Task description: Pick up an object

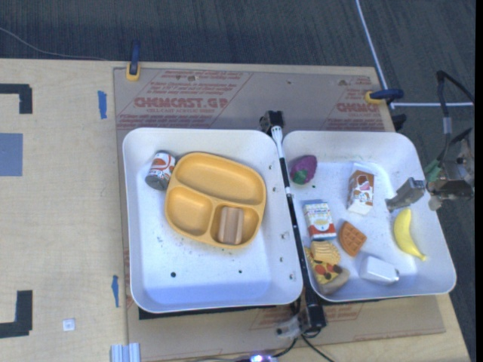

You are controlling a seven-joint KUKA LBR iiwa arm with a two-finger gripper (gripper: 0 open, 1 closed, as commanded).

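Two shallow white plastic bins sit side by side on a brown cardboard sheet (226, 89) printed with red lettering, the left bin (151, 277) and the right bin (438, 281) meeting along a dark central seam. With the yellow three-compartment plastic tray (198, 179) in the left bin as landmark: a tan rectangular block (231, 225) lies in the tray's lower right compartment, and a small red-and-white can (159, 170) rests on its side touching the tray's upper left rim.

All other items lie right of the tray, across the seam. Nearest is a purple-and-green rounded toy (303, 168), level with the tray's top. Below it, a small red-and-white carton (319, 219) lies flat, with a toy packet of yellow fries (327, 265) just beneath. Farther right stand a white-and-brown carton (361, 191), an orange waffle-shaped square (352, 237) and a pale grey block (379, 270).

Farthest from the tray, near the right bin's outer wall, a yellow plastic banana (408, 234) lies lengthwise. The grey two-finger gripper (406, 194) hangs just above the banana's upper tip, reaching in from the right edge; nothing shows between its fingers, and whether they are spread or pressed together cannot be told.

Blue clamps (386, 94) pin the cardboard's upper corners.
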